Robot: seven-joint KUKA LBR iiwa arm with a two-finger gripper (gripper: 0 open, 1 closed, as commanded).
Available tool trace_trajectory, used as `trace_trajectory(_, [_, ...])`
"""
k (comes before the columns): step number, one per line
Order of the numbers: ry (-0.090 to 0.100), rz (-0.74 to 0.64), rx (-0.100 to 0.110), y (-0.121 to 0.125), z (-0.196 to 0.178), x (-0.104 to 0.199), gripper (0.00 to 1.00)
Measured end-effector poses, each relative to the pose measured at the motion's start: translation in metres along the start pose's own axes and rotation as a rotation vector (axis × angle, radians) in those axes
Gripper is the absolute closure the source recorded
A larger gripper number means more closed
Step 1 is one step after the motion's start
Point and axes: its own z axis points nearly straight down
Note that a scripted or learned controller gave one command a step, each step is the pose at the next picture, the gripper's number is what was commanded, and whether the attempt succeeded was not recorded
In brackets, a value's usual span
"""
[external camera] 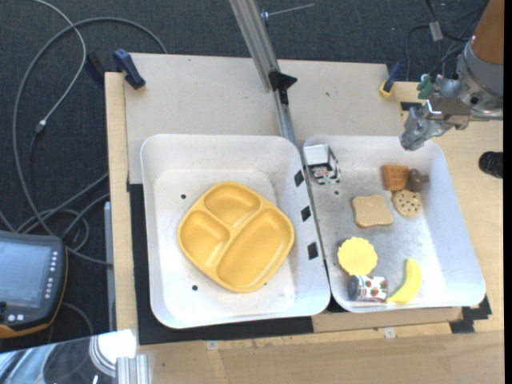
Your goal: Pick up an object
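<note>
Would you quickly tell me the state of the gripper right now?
Gripper: cannot be told; it hangs over the right bin's upper right corner, nothing seen held.

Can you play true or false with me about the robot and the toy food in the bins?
1. The yellow divided plate lies in the left bin. True.
2. The banana sits on the yellow plate. False: it lies in the right bin, near its front corner.
3. The gripper is holding the cookie. False: the gripper hangs above the right bin's back edge, and the cookie lies on the bin floor, apart from it.
4. The slice of toast lies to the left of the cookie. True.
5. The small can lies close beside the banana. True.
6. The yellow round piece is in the left bin. False: it is in the right bin, just above the can.
</note>
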Motion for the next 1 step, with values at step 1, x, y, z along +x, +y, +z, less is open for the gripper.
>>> trace_trajectory(1, [0.005,0.003,0.022,0.0338,0.103,0.029,1.0])
